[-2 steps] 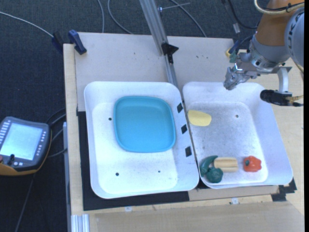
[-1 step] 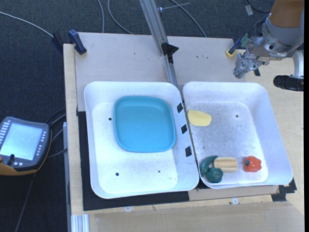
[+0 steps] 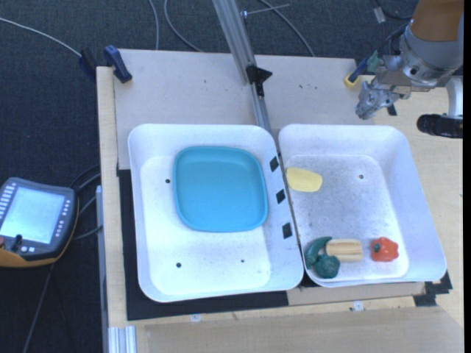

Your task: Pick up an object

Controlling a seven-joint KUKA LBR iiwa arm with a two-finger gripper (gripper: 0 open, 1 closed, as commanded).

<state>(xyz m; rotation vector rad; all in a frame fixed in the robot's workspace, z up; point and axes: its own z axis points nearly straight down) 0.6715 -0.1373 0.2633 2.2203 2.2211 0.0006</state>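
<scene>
Left bin point(image 3: 151, 271): teal plate point(image 3: 220, 188). Right bin point(image 3: 419, 197): yellow piece point(image 3: 304, 179), green pepper point(image 3: 321, 257), tomato point(image 3: 383, 249).

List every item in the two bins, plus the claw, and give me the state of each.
claw: raised above the bench past the right bin's far rim, holding nothing
blue plate: flat in the left bin
yellow piece: lying loose, right bin's left side
green pepper: lying at the near wall
tan block: lying against the pepper
red pepper: resting alone, near-right corner
</scene>
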